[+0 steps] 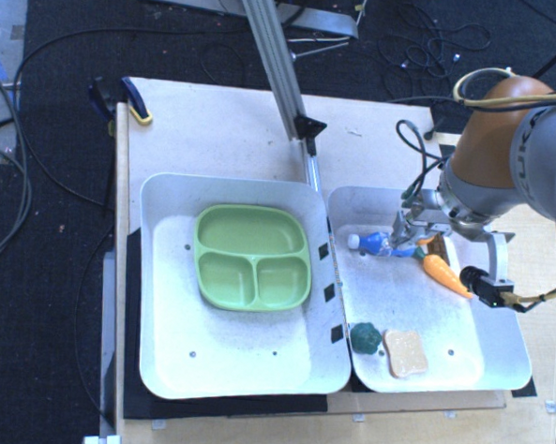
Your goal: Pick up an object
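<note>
My gripper [407, 235] reaches down into the back of the right bin [457, 368], directly over a blue bottle with a white cap [372, 243] lying on its side. An orange carrot [446, 275] lies just right of the gripper. Near the bin's front a dark green lump [366, 337] rests beside a tan slice of bread [406, 353]. The arm's wrist hides the fingertips and part of the bottle.
The left bin [171, 351] holds a light green divided plate [254, 256]. A slanted metal pole [280, 62] crosses the back of the bench and ends between the bins. Cables hang off the arm at the right.
</note>
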Tool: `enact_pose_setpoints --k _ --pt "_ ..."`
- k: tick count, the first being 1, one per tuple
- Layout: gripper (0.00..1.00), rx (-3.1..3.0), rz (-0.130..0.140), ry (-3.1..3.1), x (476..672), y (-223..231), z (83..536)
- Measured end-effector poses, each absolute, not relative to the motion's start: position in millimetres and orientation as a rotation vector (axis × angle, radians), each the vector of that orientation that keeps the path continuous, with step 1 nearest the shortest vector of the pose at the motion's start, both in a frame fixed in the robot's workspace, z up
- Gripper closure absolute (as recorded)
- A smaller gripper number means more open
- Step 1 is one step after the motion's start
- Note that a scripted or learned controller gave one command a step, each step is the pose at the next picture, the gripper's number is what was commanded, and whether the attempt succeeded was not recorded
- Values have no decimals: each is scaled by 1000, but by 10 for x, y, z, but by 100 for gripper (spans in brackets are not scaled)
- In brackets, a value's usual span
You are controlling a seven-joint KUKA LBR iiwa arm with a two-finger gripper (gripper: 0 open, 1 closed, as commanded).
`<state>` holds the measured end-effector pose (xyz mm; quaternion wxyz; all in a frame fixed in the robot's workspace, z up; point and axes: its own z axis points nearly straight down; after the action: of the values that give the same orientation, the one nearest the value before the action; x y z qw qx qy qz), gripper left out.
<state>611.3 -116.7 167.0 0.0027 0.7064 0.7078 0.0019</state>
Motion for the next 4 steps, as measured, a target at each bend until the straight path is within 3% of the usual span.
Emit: enact_pose_setpoints --k 1,2,4 --pt "100 2215 6 2219 6035 -1147 2246" --pt "100 2213 7 2219 6088 -1148 2883" --pt "100 2215 -1 2230 5943 -115 2713"
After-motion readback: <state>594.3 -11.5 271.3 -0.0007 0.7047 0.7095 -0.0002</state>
